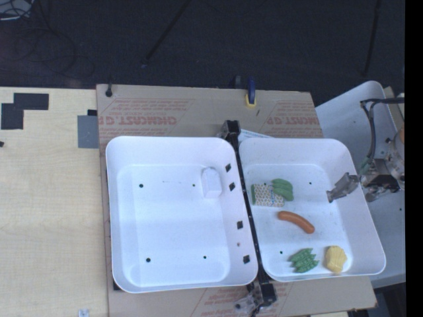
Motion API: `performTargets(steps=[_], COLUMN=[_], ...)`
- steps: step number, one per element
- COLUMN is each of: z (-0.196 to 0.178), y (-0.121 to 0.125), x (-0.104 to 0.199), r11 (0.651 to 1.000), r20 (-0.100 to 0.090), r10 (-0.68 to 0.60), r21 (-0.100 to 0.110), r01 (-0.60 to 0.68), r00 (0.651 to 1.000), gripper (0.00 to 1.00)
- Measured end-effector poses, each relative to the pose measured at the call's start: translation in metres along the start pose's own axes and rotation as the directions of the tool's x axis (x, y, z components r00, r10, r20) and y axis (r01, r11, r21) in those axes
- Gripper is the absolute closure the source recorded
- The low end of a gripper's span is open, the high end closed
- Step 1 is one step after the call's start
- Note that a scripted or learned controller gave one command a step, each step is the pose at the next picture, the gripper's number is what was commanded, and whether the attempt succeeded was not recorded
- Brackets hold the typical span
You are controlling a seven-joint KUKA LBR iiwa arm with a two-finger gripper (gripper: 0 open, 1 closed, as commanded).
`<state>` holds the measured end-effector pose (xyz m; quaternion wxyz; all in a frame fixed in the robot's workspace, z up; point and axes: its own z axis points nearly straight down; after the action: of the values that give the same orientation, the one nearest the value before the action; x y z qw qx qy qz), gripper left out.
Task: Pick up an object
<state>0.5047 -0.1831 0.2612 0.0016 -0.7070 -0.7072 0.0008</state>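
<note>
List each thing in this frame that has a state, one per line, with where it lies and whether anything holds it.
Gripper: at right bin's right wall, nothing between its fingers.
Sausage: lying loose, middle of right bin.
Yellow corn piece: loose, right bin's near corner.
Green leafy toy: loose, beside the corn.
Green pepper toy: loose, touching patterned block.
White object: resting in left bin.
</note>
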Motion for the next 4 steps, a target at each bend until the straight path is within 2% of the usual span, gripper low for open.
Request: performTargets(steps=[1, 2, 3, 4], z=[0.088, 0.156, 0.150, 0.051], y=[0.003, 0.059, 0.064, 0.144], x=[0.108, 0.025, 0.088, 0.094], r11=[1.000, 1.000, 1.000, 1.000], r20=[-0.006, 0.004, -0.003, 0.003], r10=[-0.009, 0.003, -0.005, -0.004], r21=[0.009, 0.003, 0.001, -0.017], r01=[0.009, -0.003, 0.005, 0.004], r00=[1.000, 1.000, 1.000, 1.000], gripper=[0.00, 0.00, 0.00, 0.00])
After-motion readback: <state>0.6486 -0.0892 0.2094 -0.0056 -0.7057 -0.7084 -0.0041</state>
